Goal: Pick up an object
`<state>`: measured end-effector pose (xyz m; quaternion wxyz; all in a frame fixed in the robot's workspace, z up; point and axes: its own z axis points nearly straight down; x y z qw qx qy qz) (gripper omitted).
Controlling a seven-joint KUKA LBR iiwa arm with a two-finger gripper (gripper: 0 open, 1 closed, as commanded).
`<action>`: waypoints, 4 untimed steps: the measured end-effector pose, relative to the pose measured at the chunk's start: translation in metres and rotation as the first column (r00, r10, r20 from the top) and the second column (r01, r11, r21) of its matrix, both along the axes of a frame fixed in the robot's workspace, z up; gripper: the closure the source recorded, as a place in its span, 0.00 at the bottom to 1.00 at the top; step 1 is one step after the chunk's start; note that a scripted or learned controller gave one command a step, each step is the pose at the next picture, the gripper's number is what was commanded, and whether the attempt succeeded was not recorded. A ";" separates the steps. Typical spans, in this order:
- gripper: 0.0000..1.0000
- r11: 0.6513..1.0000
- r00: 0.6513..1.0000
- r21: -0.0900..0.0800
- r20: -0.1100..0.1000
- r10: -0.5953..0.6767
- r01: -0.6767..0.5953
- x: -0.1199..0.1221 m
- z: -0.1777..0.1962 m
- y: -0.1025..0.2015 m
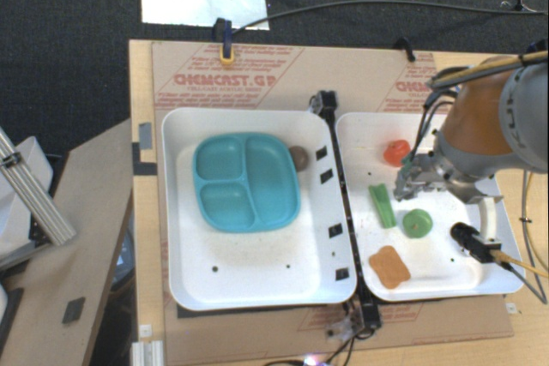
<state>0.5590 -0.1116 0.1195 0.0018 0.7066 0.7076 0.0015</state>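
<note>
Green stick lies in right bin, just beside green round piece. Gripper hangs right above both; grip hidden, cannot tell. Risk: pinches between them, stick slides, nothing lifted.

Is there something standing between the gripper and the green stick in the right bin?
Nothing visible does. The gripper hangs just right of the green stick, with bare floor of the right bin between them. The round green object lies below the gripper and the orange-red object above, both off that line.
</note>
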 end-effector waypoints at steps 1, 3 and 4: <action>1.00 1.000 1.000 -0.001 0.004 0.003 -0.003 0.005 0.064 0.002; 1.00 1.000 1.000 0.000 -0.001 0.003 -0.003 0.005 0.140 -0.003; 1.00 1.000 1.000 0.002 -0.001 0.008 -0.008 0.023 0.144 0.045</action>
